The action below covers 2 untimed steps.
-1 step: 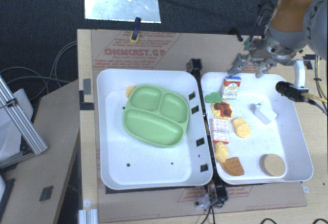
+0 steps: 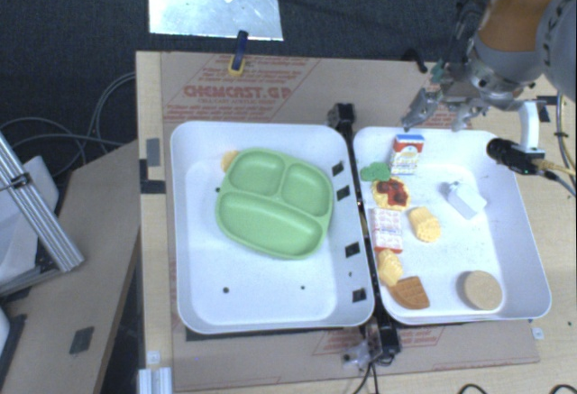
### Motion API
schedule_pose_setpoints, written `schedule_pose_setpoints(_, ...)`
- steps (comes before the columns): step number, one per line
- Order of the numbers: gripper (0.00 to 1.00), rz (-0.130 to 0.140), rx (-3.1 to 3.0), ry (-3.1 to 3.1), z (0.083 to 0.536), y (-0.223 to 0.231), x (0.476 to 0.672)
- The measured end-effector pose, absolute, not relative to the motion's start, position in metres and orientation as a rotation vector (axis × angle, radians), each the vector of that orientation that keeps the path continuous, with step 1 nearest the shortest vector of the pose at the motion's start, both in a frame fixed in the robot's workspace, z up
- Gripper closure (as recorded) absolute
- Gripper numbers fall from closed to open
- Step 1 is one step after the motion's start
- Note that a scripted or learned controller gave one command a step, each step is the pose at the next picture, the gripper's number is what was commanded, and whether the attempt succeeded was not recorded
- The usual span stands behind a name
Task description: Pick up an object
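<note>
My gripper (image 2: 442,119) hangs over the far rim of the right bin (image 2: 527,230), fingers spread open with nothing between them. Just below and left of it stands a small white carton with a red top (image 2: 407,153). Down the bin's left side lie a green leafy piece (image 2: 375,172), a red item (image 2: 392,193), a white and red packet (image 2: 387,230), a yellow corn piece (image 2: 424,224), another yellow piece (image 2: 389,268) and a brown toast slice (image 2: 411,293). A white block (image 2: 462,201) sits mid-bin and a tan round cookie (image 2: 480,289) lies near the front.
The left bin (image 2: 194,293) bears a green divided plate (image 2: 275,201), with a small yellow thing (image 2: 230,160) peeking out behind it. A black divider (image 2: 356,203) runs between the bins. A black cable end (image 2: 505,153) juts over the right bin's far right rim.
</note>
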State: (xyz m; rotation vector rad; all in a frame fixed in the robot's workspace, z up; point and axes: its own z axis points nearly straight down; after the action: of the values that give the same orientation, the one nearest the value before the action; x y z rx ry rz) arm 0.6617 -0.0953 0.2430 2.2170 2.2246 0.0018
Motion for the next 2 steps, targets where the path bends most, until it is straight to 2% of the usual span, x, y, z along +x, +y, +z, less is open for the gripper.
schedule_pose_setpoints(2,0.00,-0.001,2.218,2.227,0.148,-0.087,0.650)
